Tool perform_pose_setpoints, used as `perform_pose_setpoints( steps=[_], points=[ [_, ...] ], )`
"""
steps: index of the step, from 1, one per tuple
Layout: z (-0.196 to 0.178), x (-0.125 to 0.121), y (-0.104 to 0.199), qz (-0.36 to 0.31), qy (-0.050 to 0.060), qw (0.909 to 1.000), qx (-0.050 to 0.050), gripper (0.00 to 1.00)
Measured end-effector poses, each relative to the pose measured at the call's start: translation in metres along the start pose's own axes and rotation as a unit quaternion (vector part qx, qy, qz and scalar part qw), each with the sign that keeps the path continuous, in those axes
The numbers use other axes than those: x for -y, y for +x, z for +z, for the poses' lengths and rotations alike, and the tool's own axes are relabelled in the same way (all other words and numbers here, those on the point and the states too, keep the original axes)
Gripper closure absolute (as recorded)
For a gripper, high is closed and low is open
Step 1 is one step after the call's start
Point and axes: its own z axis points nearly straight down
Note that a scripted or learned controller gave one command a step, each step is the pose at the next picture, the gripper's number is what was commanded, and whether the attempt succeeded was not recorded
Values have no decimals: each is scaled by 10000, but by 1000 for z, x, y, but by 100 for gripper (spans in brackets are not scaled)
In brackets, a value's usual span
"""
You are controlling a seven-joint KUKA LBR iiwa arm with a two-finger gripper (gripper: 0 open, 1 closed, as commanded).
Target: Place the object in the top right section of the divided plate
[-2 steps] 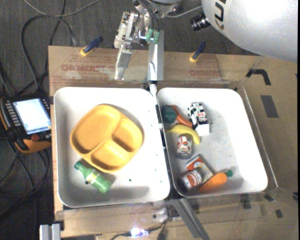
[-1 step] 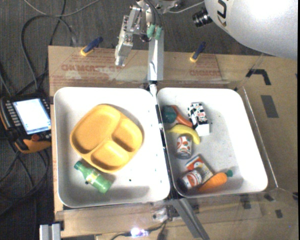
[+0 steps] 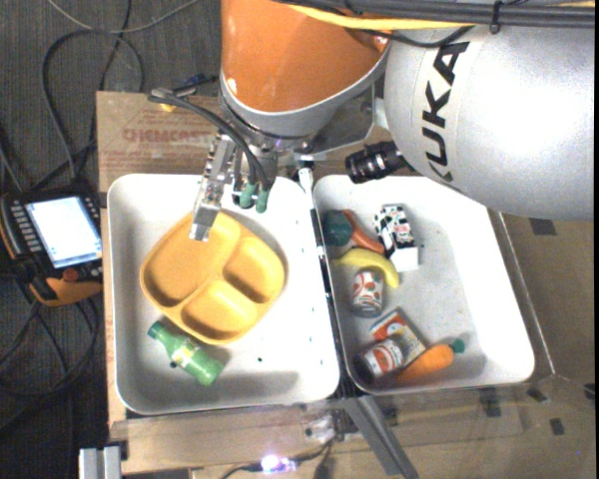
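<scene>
I see the gripper [image 3: 227, 206] over the yellow divided plate's [image 3: 216, 279] top edge; finger state unclear, nothing visibly held.

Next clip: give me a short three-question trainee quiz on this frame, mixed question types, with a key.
1. True or false: the yellow divided plate sits in the left bin.
2. What lies just below the plate? A) green bottle B) banana C) carrot
3. Fill in: the end effector hovers over the plate's upper ____ edge.

Key: 1 true. 2 A, the green bottle; the banana and carrot are in the right bin. 3 left.
</scene>
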Motion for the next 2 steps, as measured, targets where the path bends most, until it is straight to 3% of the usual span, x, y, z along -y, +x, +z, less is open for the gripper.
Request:
perform_pose_setpoints(
  steps=[1, 2],
  points=[
    [254, 9, 3, 339, 6, 9994, -24, 100],
    [197, 57, -56, 448, 5, 9990, 4, 100]
  ],
)
